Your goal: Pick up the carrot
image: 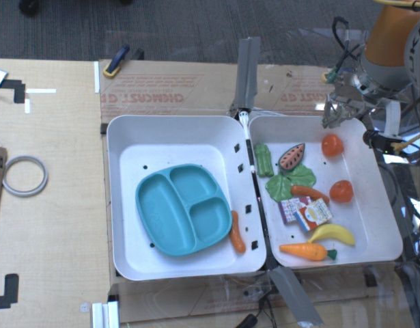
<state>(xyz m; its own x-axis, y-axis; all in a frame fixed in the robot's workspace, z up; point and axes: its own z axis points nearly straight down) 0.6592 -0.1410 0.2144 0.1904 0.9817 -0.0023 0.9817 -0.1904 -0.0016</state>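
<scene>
Plainly the carrot [306,251] lay at the right bin's [384,217] near edge, just beside a banana [332,234], well apart from the gripper [334,112] hovering over the far rim, whose grip state I could not tell. A descent might snag the banana instead. Cardboard lay under the bins, beside a wooden bench [52,203] over grey carpet

Two bins [117,183], two tomatoes [332,145]

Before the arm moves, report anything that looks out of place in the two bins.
One orange sausage-shaped toy lies in the left white bin, wedged between the blue divided plate and the bin wall, apart from the other toy foods heaped in the right white bin.
</scene>
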